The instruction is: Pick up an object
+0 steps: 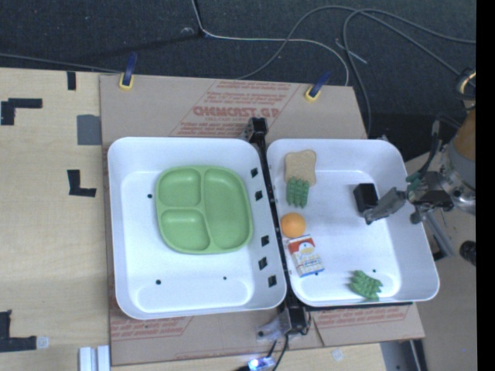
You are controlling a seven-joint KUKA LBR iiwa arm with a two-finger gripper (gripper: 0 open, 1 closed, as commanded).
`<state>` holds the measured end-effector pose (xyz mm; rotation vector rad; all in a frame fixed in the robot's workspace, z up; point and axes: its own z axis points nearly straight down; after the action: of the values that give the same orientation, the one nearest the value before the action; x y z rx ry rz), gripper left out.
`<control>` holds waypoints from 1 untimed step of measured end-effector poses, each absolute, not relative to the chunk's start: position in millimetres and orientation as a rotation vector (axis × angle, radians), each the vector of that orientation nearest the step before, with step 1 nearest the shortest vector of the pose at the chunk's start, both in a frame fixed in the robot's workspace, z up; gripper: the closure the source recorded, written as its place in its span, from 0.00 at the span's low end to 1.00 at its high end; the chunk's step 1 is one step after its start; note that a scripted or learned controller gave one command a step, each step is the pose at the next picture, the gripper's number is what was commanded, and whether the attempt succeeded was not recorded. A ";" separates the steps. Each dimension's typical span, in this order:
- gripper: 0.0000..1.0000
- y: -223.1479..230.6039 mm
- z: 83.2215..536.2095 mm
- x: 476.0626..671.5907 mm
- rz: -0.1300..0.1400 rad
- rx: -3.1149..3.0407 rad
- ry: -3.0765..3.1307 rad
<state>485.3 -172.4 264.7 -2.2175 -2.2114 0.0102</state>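
Hand [371,205], whose state cannot be told, hovers near the right edge of the right white bin [414,273]; along that bin's left edge the small round orange plastic fruit [293,225] looks light, rigid and slippery, best pinched across its middle.

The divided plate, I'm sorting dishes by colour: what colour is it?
Light green; the plate shows plainly in the camera view, inside the left bin.

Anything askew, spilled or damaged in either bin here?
Nothing stands out. The green plate lies flat in the left bin; the toast, orange and other items lie separately in the right bin.
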 end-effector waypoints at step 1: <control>0.00 -172.2 269.9 487.4 0.002 -2.220 -2.222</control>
<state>487.4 -172.2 269.9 -2.2200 -2.2216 0.0017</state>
